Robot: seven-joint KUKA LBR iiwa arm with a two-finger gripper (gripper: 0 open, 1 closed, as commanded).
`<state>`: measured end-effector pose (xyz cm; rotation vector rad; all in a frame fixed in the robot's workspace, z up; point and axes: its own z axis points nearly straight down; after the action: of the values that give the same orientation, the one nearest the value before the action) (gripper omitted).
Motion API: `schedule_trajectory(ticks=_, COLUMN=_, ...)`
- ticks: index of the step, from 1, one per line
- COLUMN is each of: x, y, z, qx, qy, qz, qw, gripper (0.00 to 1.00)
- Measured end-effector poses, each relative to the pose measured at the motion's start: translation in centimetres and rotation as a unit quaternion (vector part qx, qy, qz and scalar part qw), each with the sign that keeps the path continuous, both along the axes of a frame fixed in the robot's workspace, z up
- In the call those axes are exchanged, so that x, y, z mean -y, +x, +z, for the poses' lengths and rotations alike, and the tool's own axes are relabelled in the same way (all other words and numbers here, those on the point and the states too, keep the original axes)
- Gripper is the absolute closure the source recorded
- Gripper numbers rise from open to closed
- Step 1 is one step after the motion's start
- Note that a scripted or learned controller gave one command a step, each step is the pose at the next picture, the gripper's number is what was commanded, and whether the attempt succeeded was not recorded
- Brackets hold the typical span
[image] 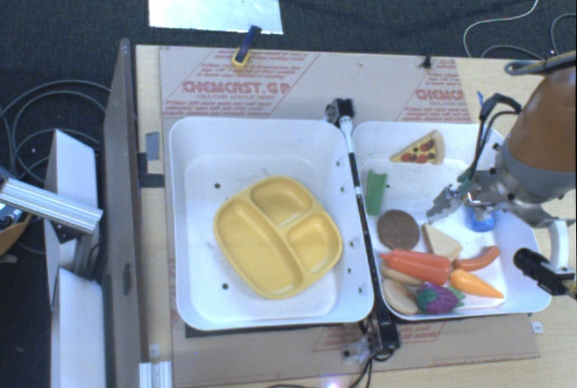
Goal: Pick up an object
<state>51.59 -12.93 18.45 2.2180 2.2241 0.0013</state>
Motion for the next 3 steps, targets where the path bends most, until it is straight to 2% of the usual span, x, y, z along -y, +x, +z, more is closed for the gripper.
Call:
schedule_trajectory(ticks=1, x=-4.5, y=0.9, z=-9.7, qx=0.006, qy=-0.0028, qz=0.001, qw=1.0, gripper=0.0)
schedule_trajectory(ticks=2, x=-4.3, y=1.3, z=-8.2, qx=0.011, qy=-0.0024, qz=0.0, qw=0.9999, gripper=1.0)
schedule_trajectory(ticks=3, x=-4.4, y=1.2, z=-8.2, qx=0.01, qy=-0.0021, qz=0.0, qw=0.9999, gripper=0.0)
